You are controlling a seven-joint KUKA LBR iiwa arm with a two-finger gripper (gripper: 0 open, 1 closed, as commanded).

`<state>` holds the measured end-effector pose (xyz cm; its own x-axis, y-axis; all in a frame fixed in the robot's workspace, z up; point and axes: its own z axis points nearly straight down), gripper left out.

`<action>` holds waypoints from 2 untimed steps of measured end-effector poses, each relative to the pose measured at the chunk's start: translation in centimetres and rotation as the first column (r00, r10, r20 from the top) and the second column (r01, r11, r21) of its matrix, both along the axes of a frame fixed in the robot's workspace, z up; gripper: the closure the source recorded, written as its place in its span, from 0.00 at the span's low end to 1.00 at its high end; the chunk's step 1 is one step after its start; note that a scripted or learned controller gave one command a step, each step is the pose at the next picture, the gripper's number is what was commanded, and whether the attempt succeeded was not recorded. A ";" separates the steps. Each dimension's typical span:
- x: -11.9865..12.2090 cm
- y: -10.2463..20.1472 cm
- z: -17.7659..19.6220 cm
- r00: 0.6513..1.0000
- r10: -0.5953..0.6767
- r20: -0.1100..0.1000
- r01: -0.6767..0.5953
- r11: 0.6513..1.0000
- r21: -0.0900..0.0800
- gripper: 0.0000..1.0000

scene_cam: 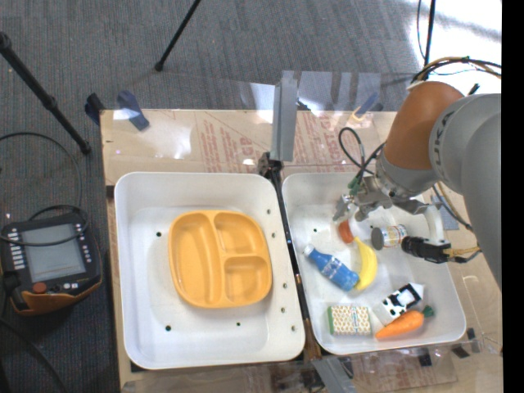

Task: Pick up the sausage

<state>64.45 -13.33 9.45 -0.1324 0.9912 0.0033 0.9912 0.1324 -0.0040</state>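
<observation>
A robotics lab; a teach pendant (47,262) lies on grey carpet (74,64) beside the desk (196,137); tripod legs (45,97) stand around; cables (446,64) trail near the arm (458,150).

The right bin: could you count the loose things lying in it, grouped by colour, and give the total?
Red or orange: 2, the sausage and the carrot
Yellow: 1, the banana
Blue: 1, the bottle
Black and white: 1, the carton
Pale with green: 1, the packet
Total: 6

The gripper hangs over the sausage.
</observation>
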 end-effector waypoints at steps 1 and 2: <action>-1.3 7.9 10.6 0.999 -0.037 0.001 0.037 0.999 -0.002 1.00; -9.3 3.3 -0.9 0.991 0.137 0.000 -0.137 0.991 0.000 1.00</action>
